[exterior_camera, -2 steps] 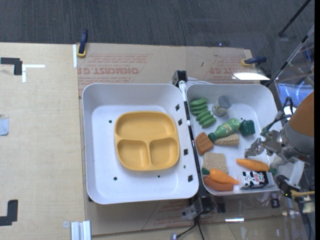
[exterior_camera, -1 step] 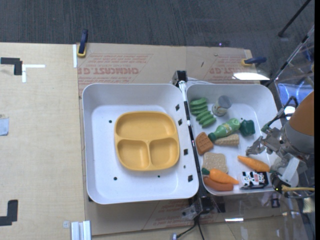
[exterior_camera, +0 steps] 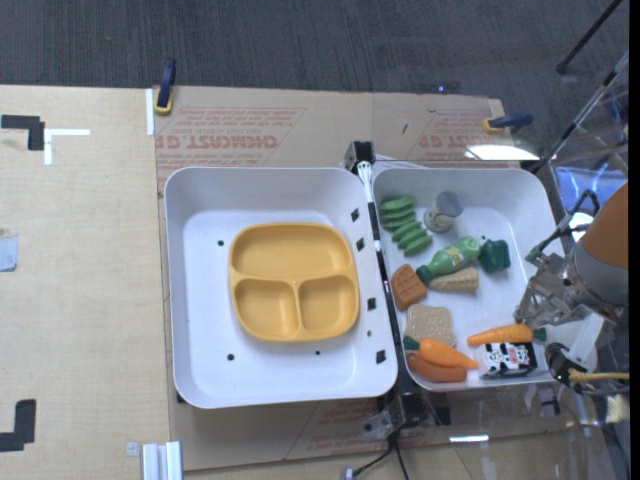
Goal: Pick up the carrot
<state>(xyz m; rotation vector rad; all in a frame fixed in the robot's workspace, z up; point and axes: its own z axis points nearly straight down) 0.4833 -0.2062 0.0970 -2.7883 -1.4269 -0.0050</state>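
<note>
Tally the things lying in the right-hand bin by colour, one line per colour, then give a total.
Green: 3 (pea pods, bottle, dark green piece)
Orange: 3 (carrot, second carrot, sausage-like piece)
Tan or brown: 3 (waffle cracker, bread slice, beige wedge)
Grey: 1 (can)
Black-and-white: 1 (small carton)
Total: 11

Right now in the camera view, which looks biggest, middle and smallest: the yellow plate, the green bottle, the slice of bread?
1. Yellow plate, clearly largest.
2. Green bottle and slice of bread look about alike, so I won't rank them.
</note>
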